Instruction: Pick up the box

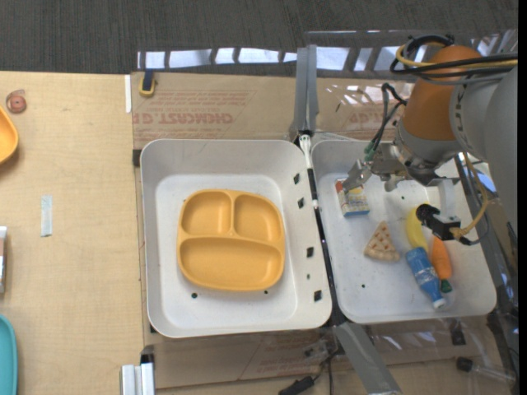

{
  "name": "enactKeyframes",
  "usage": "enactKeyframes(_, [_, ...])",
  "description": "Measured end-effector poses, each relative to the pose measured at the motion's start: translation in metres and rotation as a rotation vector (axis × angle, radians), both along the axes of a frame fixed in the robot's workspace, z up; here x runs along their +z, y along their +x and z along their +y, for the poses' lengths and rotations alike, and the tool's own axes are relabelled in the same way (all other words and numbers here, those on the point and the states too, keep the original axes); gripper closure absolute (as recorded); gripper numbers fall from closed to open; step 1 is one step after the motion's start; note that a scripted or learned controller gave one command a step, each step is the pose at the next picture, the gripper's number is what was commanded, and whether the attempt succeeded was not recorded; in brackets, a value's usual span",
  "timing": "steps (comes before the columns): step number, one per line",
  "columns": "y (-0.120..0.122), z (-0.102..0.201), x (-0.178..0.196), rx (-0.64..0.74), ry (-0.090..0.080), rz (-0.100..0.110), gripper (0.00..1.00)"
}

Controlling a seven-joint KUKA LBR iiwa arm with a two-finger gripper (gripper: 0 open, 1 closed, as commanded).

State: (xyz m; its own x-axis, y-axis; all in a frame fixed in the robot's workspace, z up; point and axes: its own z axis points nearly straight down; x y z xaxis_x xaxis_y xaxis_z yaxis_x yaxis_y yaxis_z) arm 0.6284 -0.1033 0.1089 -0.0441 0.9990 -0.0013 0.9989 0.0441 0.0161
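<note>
the tool [358,179] hangs over the box [354,200] in the right bin [395,303]. whether it grips, i cannot tell. a slice [381,243] lies nearby.

Top of the box [355,200] behind the gripper [359,180]; banana [414,229] partly under the black cable.

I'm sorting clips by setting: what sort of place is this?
Probably a robotics lab pick-and-place bench: a grey arm reaches over two white bins, toy food such as a waffle wedge and banana lies beside a small box, and flattened cardboard lines the bench.
</note>
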Motion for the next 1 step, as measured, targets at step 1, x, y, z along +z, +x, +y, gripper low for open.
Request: enactKeyframes(1, [0.0003, 0.0048, -0.0114, -0.006, 0.001, 0.007, 0.0])
